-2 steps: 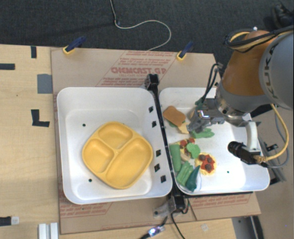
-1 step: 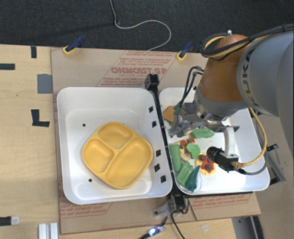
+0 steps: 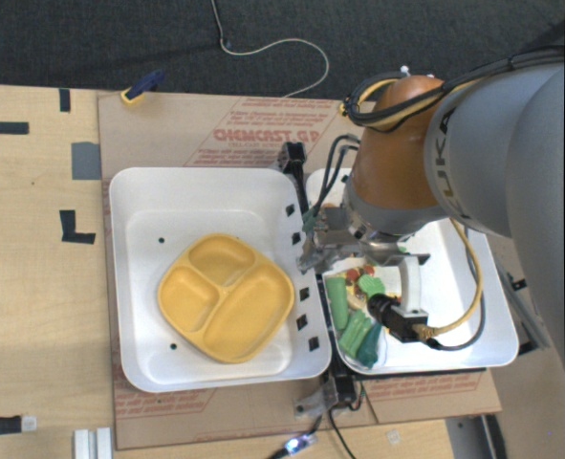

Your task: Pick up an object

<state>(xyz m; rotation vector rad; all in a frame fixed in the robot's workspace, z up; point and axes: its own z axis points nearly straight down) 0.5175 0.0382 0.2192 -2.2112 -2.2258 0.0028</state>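
Claw (image 3: 358,271) low in the right bin (image 3: 473,352), can't tell its state; green toys (image 3: 351,325) lie just below it, prob light, stiff plastic w/ slick sides, so pinch mid-length across the narrow width.

Dark carpet floor (image 3: 91,27) up top with a thin white cable (image 3: 272,46) looping across it, light wood bench (image 3: 33,285) with black tape marks (image 3: 72,226), printed cardboard sheet (image 3: 253,132) on the bench, even light.
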